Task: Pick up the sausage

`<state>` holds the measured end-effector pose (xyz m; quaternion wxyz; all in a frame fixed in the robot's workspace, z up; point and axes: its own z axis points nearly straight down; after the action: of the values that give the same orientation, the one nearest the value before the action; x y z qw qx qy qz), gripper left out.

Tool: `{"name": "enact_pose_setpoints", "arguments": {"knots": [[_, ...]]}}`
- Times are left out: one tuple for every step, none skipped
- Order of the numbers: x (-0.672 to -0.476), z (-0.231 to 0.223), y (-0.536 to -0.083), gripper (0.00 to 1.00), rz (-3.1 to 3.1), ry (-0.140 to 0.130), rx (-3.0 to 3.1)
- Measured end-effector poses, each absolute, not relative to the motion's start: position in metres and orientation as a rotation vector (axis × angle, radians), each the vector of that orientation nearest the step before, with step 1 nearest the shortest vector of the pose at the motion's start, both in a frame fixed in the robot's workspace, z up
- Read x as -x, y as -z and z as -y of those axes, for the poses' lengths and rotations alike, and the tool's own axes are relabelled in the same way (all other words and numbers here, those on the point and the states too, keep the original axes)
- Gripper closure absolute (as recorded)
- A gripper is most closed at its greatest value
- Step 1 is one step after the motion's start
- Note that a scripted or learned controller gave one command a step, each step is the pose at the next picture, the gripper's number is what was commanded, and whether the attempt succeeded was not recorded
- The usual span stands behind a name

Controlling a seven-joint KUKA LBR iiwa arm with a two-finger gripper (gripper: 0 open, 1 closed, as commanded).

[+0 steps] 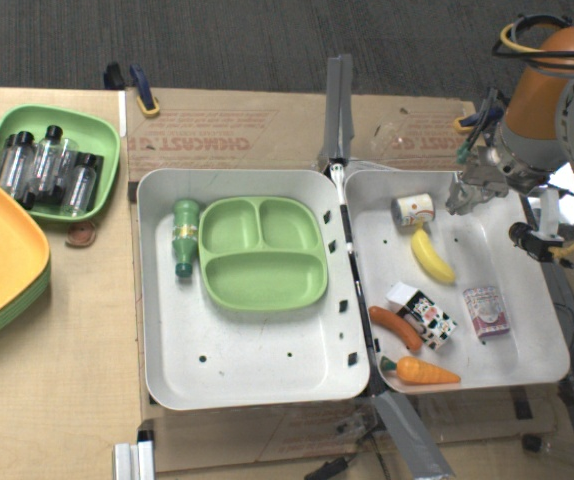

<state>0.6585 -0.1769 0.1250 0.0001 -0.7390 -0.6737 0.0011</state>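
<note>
Brown cardboard covers the bench under two white bins. Landmark: the banana [432,255] in the right bin [527,353]. The sausage [395,328] lies below and left of the banana, touching a black-and-white patterned box [424,314]; a carrot [426,371] lies further below. A small can [413,209] sits just above the banana, a pink packet [485,311] below-right. The gripper [464,194] hovers up-right of the banana; whether it is apart or together cannot be told. The left bin [167,358] holds a green divided plate [263,253] and a green bottle [185,236].
</note>
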Motion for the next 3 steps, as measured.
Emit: {"name": "enact_pose_setpoints", "arguments": {"knots": [[-0.65,0.216,-0.092,1.0,2.311,-0.003,2.129],[-0.605,0.223,-0.11,1.0,2.03,-0.002,2.397],[-0.546,0.202,-0.174,1.0,1.611,-0.004,2.695]]}}
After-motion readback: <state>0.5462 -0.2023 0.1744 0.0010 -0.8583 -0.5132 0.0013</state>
